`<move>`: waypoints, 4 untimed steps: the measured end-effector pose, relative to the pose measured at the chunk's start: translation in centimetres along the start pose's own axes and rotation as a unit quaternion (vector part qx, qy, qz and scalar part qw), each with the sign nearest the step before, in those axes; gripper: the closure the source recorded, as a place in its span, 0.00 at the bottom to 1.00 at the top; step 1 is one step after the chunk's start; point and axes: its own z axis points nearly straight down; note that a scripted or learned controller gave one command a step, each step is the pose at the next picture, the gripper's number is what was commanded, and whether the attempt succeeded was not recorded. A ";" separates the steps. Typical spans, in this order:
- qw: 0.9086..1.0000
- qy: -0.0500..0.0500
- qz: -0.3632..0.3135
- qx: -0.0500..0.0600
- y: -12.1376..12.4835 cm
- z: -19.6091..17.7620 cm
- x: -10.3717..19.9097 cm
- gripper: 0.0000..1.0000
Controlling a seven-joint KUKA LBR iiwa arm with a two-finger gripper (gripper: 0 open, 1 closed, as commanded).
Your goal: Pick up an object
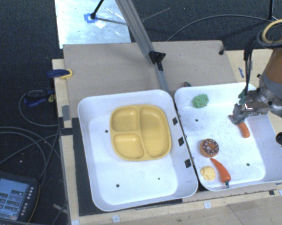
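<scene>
End effector (240, 118) touches small orange carrot (244, 130); its grip state is unclear.

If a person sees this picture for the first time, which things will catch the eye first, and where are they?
The yellow divided plate stands out most, lying in the middle of the left bin. In the right bin, small toy foods are scattered: a green piece near the back, a chocolate donut, and an orange carrot near the front. The end effector hangs over a small orange piece at that bin's right side.

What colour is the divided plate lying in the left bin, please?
The divided plate is plain yellow, seen clearly in the camera view, lying in the white left bin.
</scene>
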 end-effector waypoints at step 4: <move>1.000 0.002 -0.002 0.003 1.9 -0.8 16.8 1.00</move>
